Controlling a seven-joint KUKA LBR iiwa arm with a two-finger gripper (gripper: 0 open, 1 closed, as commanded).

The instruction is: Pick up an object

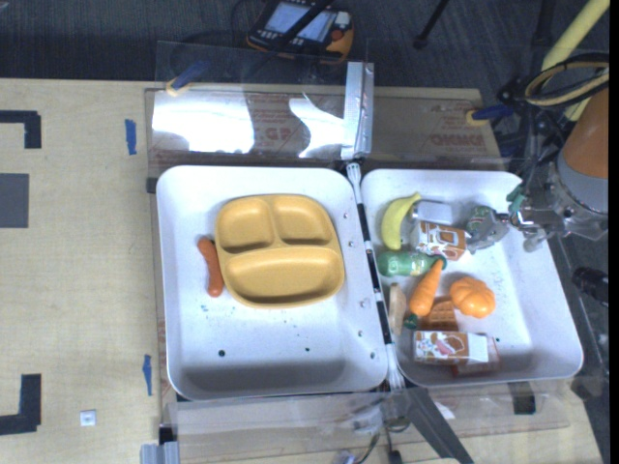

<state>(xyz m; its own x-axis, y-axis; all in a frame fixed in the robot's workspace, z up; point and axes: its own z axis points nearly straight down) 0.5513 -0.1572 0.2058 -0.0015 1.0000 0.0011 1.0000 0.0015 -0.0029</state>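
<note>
Now the arm (585,158) is reaching in from the right, grey with its orange band showing, and the gripper (488,228) is hanging over the upper part of the right bin (556,341). Whether the jaws are wide or narrow, I cannot tell from up here; nothing is visibly sitting between them. Just beside the gripper, a small carton (440,238) with a white and brown-orange face is lying flat. To its left a yellow banana (397,218) is curving along the bin's left side, with a green bottle (403,262) lying on its side just below it. An orange carrot (425,291) is slanting down from the carton, and a rounded orange pumpkin (472,297) is sitting just right of the carrot. Nearer the front wall, a second carton (452,346) is lying flat. Over in the left bin (184,336), a yellow divided tray (280,249) is resting face up, and a thin orange-red sausage (212,265) is lying against its left edge. Both bins are sitting side by side on the tabletop (77,259).
</note>
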